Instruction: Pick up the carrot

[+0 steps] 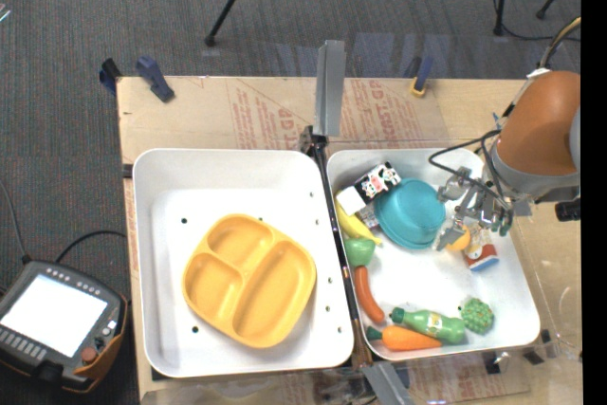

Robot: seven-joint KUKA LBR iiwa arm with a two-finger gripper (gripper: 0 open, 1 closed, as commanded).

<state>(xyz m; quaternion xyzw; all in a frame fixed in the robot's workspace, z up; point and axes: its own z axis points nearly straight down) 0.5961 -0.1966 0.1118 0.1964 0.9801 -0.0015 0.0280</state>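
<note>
**Carrot lies flat at the right bin's front wall**

The yellow plate (249,279) sits in the left bin (156,204). In the right bin (517,294), at six o'clock, the carrot (410,339) lies along three-to-nine, tip toward three, touching the green bottle (432,322). The gripper (471,221) hovers at two o'clock beside the teal bowl (411,213); whether it is open is unclear.

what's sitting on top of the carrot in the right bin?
The green bottle lies across the carrot, covering its upper edge; how far the carrot runs beneath it is hidden. The carrot's orange body and its green left end show along the right bin's front wall.
</note>
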